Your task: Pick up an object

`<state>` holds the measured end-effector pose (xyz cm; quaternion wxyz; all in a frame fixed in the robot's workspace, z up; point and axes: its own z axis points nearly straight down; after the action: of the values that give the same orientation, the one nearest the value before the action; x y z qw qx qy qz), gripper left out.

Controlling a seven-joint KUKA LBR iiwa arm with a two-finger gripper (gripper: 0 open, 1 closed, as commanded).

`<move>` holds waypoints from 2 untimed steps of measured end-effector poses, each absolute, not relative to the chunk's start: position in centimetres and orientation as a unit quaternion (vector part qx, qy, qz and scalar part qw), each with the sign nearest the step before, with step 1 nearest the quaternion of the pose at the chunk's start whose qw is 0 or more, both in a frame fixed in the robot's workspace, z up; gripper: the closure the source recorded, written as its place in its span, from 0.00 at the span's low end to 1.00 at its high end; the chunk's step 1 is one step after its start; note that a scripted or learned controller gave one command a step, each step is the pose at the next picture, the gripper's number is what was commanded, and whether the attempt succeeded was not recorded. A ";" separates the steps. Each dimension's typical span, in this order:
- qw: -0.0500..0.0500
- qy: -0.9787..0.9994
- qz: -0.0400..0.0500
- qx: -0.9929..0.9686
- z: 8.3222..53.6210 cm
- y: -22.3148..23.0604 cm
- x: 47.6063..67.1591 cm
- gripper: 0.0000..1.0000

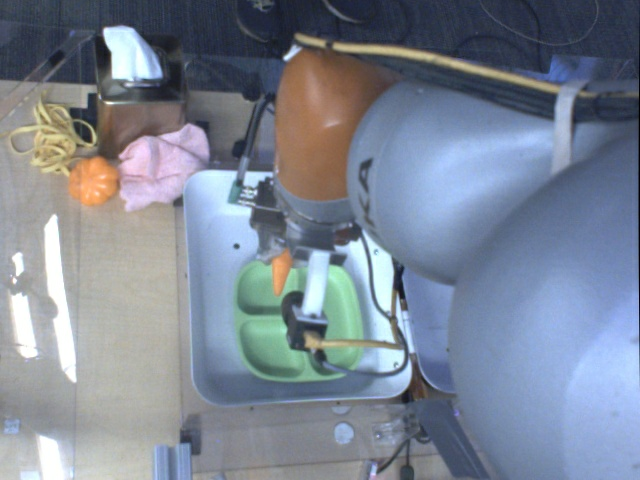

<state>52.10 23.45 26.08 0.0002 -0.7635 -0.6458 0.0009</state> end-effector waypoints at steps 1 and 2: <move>0.000 -0.673 0.000 -0.740 30.3 16.5 48.7 1.00; 0.000 -0.673 0.000 -0.740 30.3 16.5 48.7 0.00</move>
<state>48.73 16.53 30.26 -0.0002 -0.7396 -0.6730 -0.0001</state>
